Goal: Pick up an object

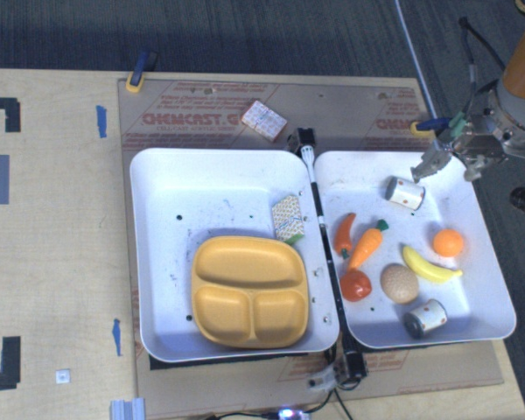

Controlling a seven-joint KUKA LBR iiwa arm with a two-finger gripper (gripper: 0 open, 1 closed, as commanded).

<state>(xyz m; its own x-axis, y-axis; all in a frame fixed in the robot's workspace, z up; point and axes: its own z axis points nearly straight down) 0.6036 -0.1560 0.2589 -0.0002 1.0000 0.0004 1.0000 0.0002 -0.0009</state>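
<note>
End effector (444, 157) sits over the right bin's (499, 309) far right corner; its opening state cannot be determined. Small white cylinder (404, 192) lies just beside it, near the bin's far edge, apart from the orange (448, 241) and banana (430, 265).

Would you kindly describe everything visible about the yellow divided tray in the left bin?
The yellow divided tray looks like smooth moulded plastic, rounded at the corners, with one long compartment at the far side and two smaller ones at the near side. It lies flat, open side up, on the floor of the left bin, towards its near right part. A small patterned packet lies just beyond its far right corner; contact is unclear.
</note>
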